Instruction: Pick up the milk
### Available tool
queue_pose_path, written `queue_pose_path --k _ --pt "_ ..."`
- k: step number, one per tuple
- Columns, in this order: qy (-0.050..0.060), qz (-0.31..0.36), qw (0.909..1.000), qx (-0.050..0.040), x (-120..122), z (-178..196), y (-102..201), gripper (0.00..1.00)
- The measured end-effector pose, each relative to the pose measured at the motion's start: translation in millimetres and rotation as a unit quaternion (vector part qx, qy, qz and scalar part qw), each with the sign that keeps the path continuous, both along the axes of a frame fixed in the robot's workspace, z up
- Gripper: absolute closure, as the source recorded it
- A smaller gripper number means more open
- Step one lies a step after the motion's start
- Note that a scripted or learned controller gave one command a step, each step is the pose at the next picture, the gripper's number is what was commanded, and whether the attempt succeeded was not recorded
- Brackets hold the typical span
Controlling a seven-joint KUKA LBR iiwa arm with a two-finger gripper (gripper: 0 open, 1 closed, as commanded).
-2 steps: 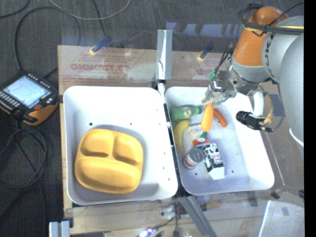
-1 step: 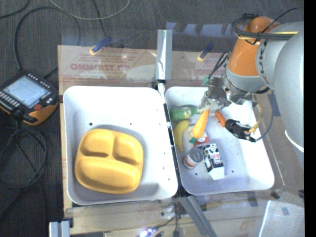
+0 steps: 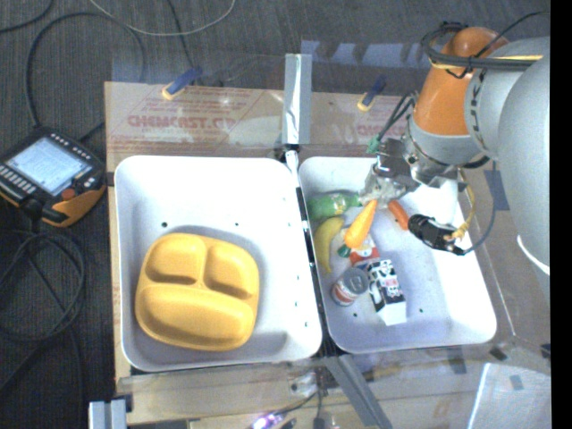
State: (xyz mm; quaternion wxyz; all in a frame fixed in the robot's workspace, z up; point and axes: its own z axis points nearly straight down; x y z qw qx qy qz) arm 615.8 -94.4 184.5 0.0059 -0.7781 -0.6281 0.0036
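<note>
1. A counter (image 3: 206,114) topped with brown cardboard stands on dark carpet, with cables and a handheld pendant (image 3: 49,175) lying to the left.
2. Two white bins sit side by side; the left bin (image 3: 143,186) holds a yellow divided tray (image 3: 198,290).
3. The right bin (image 3: 465,315) holds the milk (image 3: 388,290), a small black-and-white carton lying toward the near side, just right of a small can (image 3: 351,287).
4. Farther in lie a banana (image 3: 326,238), a green item (image 3: 327,206) and an orange carrot (image 3: 361,223).
5. The claw (image 3: 386,179) hangs over the bin's far part above the carrot's upper end, well apart from the milk; I cannot tell whether it is clenched or released.
</note>
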Motion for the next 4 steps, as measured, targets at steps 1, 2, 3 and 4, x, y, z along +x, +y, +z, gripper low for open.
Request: queue_pose_path --k 1,2,3,4 --pt "0.003 0.000 1.0000 0.0011 0.3 4.2 0.3 1.00" --pt "0.006 0.000 1.0000 0.0022 0.5 8.2 0.6 1.00" --pt "0.006 0.000 1.0000 0.0020 0.5 8.2 0.5 0.00" --pt "-0.003 -0.119 0.9929 -0.0021 -5.7 -92.6 -33.8 0.00"
